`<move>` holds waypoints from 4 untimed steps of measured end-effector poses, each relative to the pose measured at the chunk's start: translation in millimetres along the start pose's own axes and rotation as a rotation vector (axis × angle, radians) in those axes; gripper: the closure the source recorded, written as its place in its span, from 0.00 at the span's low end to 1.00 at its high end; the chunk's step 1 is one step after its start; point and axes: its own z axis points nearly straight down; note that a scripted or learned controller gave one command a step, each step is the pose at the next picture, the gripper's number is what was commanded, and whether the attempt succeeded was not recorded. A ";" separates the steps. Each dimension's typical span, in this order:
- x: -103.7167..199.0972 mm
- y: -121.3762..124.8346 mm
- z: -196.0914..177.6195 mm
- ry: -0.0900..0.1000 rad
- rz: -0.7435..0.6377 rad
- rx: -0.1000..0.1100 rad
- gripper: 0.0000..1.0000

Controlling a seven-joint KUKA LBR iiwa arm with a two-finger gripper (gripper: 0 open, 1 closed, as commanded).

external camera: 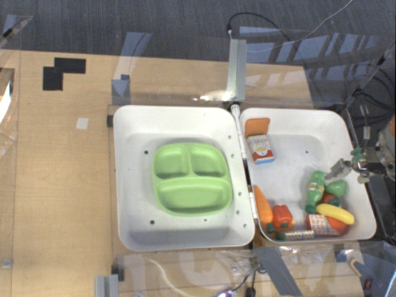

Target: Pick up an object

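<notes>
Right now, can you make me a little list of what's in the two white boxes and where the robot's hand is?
left bin: green divided tray
right bin: toy food
near divider: orange block, small carton, carrot
front right corner: banana, green bottle
gripper: over right bin's right side, above the bottle

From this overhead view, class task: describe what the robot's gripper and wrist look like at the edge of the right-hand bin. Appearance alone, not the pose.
The gripper is pale grey metal, with slim, light-coloured fingers reaching over the right bin. Behind it sits a blocky grey wrist piece with small dark fittings. A sliver of orange shows at the frame's right edge, and dark cables run nearby. No markings are readable.
</notes>
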 end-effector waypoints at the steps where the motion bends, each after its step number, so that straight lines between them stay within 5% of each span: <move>1: 14.9 4.9 102.4 -0.003 -0.057 -0.012 0.00; 2: 64.6 0.1 119.5 -0.001 -0.038 -0.017 0.00; 3: 65.4 2.3 108.1 0.000 -0.039 -0.022 1.00; 4: 129.5 41.6 0.7 0.001 -0.071 -0.003 1.00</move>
